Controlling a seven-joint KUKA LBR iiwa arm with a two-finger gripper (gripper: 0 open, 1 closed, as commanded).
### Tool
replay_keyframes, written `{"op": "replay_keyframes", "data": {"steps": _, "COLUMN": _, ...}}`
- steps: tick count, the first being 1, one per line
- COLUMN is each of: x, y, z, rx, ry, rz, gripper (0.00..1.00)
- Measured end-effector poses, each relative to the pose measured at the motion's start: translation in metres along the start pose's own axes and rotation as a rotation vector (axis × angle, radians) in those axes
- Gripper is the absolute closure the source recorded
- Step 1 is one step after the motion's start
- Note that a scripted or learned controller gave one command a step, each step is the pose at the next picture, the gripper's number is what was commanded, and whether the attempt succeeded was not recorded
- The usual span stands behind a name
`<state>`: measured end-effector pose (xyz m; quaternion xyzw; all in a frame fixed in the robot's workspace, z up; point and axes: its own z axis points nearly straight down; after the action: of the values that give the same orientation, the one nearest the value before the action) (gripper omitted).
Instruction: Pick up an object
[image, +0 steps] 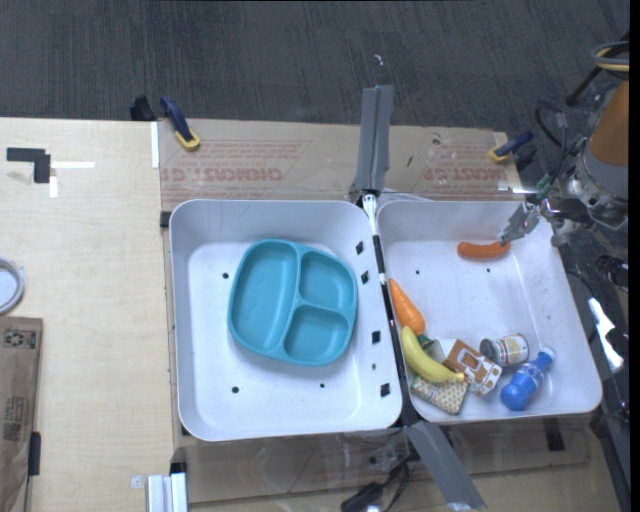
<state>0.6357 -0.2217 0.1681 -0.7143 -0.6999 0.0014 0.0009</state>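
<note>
1. Over at the far end of the right bin lies a sausage, orange-red, flat on the white floor. Its long axis runs nearly left to right across the view, with the right end curling slightly up toward the bin's back corner.
2. The gripper hangs just beside that right end, at the upper right corner of the bin. Its slim fingers slant down and leftward toward the sausage tip; whether they touch it, I cannot tell.
3. Whether the fingers are spread or closed I cannot tell from here; they read as one thin pale wedge.
4. The arm comes in from the right edge, its orange band showing above the wrist, cables looped around it.
5. At the near end of the same bin sits a cluster: a carrot pointing up-left along the divider, a banana just below it, a small box, a can on its side and a blue bottle.
6. The left bin holds a teal divided plate, well apart from the gripper.
</note>
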Motion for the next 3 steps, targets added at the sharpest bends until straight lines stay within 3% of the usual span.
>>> {"op": "replay_keyframes", "data": {"steps": 1, "x": 0.043, "y": 0.005, "z": 0.076, "rx": -0.003, "ry": 0.0, "rz": -0.027, "gripper": 0.0}}
{"op": "replay_keyframes", "data": {"steps": 2, "x": 0.008, "y": 0.002, "z": 0.074, "rx": -0.005, "ry": 0.009, "rz": -0.131, "gripper": 0.0}}
{"op": "replay_keyframes", "data": {"steps": 3, "x": 0.008, "y": 0.002, "z": 0.074, "rx": -0.008, "ry": 0.01, "rz": -0.103, "gripper": 0.0}}
